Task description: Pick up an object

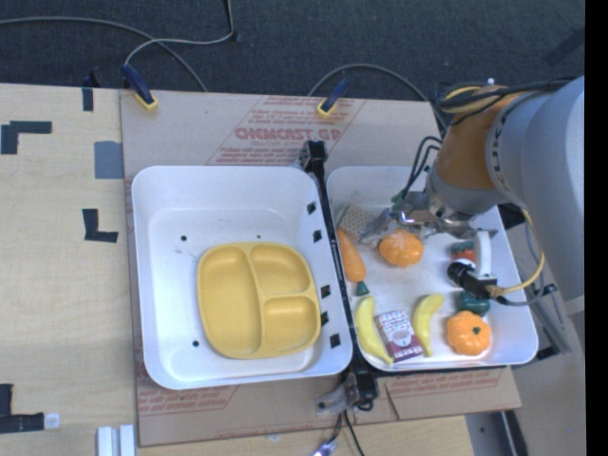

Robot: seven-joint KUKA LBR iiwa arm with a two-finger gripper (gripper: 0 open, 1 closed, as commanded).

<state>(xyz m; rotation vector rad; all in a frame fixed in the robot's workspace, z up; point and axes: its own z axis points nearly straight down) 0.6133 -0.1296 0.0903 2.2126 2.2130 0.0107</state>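
- Reaching in from the right: my arm (503, 150), wrist low over the right bin (518, 354).
- My jaws (404, 218): just above the orange (401, 248); width cannot be told.
- Right bin also holds: carrot (351, 257), two bananas (370, 331) (427, 319), small packet (397, 334), pumpkin (468, 332).
- Left bin (161, 255): yellow divided plate (258, 299).
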